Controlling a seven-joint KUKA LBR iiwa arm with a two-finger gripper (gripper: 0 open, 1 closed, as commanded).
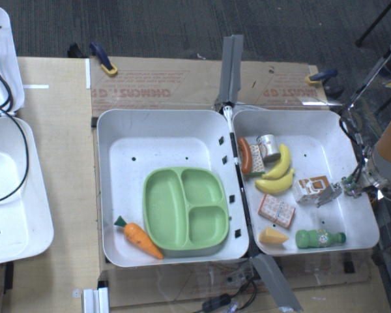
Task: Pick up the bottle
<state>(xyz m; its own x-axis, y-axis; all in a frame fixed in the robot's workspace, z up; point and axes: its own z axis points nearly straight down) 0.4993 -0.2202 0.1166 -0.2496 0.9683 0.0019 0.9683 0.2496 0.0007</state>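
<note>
While the green bottle (320, 238) lies on its side along the near wall of the right bin (362, 194), untouched, the step in hand looks like the approach. From the camera view, the gripper (330, 194) sits low over that bin near its right wall, just beside a small orange-and-white carton (313, 186); whether it is spread or pressed together I cannot tell, and nothing shows pinched in it. The bottle is near but apart, toward the camera, with a yellow wedge (273, 236) just left of it and a cracker-like block (276, 210) beyond. Bananas (277, 170) and a can (268, 147) lie farther back. The next move likely calls for shifting toward the near wall and aligning across the bottle's narrow body. The left bin (111, 175) holds a green divided plate (186, 208) and a carrot (140, 237).
</note>
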